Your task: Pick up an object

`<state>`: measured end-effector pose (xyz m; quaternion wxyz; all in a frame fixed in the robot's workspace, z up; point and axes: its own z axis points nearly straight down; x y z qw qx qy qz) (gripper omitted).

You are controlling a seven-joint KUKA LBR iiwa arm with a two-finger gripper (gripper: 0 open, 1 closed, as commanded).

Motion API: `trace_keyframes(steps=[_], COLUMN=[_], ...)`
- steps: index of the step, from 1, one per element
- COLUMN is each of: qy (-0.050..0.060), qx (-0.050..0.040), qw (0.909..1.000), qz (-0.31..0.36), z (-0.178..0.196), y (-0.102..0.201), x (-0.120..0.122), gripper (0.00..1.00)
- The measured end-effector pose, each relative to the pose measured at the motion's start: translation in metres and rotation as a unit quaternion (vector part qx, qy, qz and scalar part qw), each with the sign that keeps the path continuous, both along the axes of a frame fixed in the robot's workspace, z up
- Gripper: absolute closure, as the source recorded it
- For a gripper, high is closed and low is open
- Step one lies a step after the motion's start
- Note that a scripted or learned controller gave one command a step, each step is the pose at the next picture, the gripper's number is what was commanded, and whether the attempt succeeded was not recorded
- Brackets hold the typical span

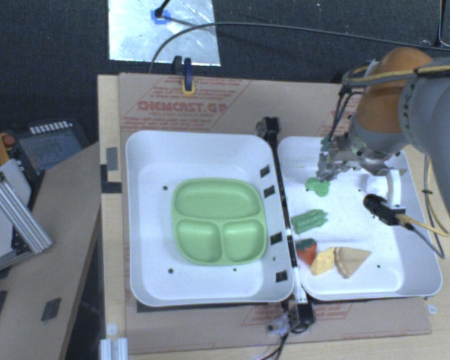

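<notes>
While looking down at a slant, seeing two shallow white bins of smooth moulded plastic with rounded corners, the left bin (146,171) and the right bin (405,265) sitting side by side on a flat brown sheet (210,100). Reading red block print on that sheet: "CHEMCAST", then a couple of letters too blurred to be sure of. Finding in the left bin a pale green plate (210,201), matte and rounded-rectangular, divided into one wide compartment and two smaller ones. Noting in the right bin a small green piece (318,187), rounded and knobbly, lying near the bin's left wall toward the far side. Noting nearer the front a ridged green oblong (309,220), a red and orange lump (306,251), a yellow wedge (324,262) touching it, and a tan wedge (352,260) with a crust-like look just beside the yellow one. Seeing the grey arm (435,111), rounded and orange-banded, reaching in from the right with the metal end effector (325,174) pointing down right above the small green piece, touching or nearly so. Not managing to tell the end effector's state, whether apart, together or clamped on that piece, at this blur. Spotting beyond the bins a crinkled silvery foil square (161,17) and a yellow and blue clamp (186,75) at the sheet's far edge.
</notes>
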<state>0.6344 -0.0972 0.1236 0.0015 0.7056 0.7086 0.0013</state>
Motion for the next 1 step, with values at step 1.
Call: trace_keyframes(steps=[1], qy=[-0.002], qx=[-0.0005], qw=[1.0], qz=[0.0], z=[0.0636], y=[-0.0004], x=[0.0071], gripper=[1.0])
